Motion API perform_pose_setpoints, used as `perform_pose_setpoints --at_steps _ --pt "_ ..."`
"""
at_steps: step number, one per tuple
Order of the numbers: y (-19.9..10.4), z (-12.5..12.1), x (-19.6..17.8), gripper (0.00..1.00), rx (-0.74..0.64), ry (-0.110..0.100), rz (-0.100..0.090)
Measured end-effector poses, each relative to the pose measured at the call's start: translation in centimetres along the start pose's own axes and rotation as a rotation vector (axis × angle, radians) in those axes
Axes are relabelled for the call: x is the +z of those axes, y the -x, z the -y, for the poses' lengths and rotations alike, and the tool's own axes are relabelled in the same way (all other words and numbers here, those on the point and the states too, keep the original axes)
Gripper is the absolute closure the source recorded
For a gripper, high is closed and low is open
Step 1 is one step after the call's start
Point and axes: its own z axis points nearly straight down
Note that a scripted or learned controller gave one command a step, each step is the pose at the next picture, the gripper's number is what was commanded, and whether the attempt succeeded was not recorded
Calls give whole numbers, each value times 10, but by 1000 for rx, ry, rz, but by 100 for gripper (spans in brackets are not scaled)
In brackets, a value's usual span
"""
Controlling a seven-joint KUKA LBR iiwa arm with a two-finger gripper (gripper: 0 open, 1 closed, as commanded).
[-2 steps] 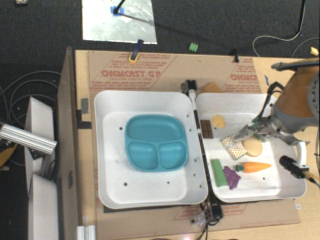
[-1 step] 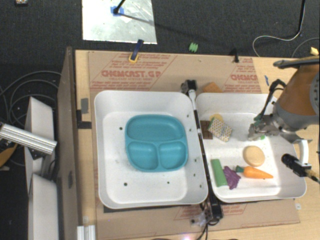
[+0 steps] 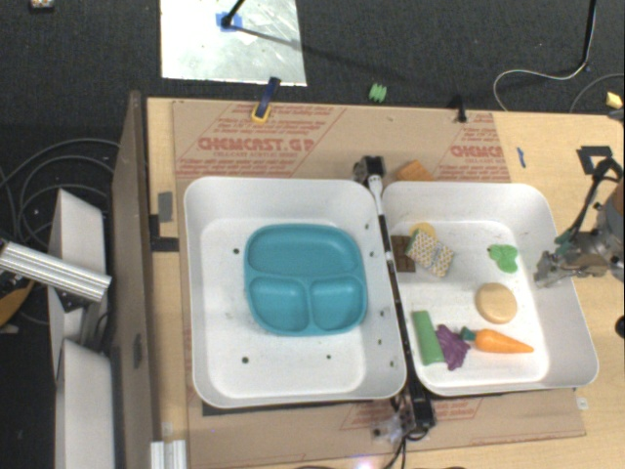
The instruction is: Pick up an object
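Observation:
The right bin [image 3: 547,213] holds several toy foods. A checkered yellow and white piece [image 3: 431,250] lies at the back, with a small brown block [image 3: 400,254] against the left wall. A green leafy piece [image 3: 503,256] and a tan round bun [image 3: 497,303] lie nearer the right side. An orange carrot [image 3: 503,341], a purple grape bunch [image 3: 451,346] and a green stick [image 3: 426,336] lie along the front. My gripper [image 3: 571,259] hangs over the bin's right rim, just right of the green leafy piece, with nothing seen in it.
The left bin [image 3: 220,213] holds a teal divided plate [image 3: 303,279]. An orange item [image 3: 414,171] lies on the cardboard behind the bins. Cables run along the floor at the left and top right.

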Motion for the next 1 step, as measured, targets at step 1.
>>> perform_pose_setpoints --at_steps 1 --pt "-56 -44 -13 100 -13 2 -4"
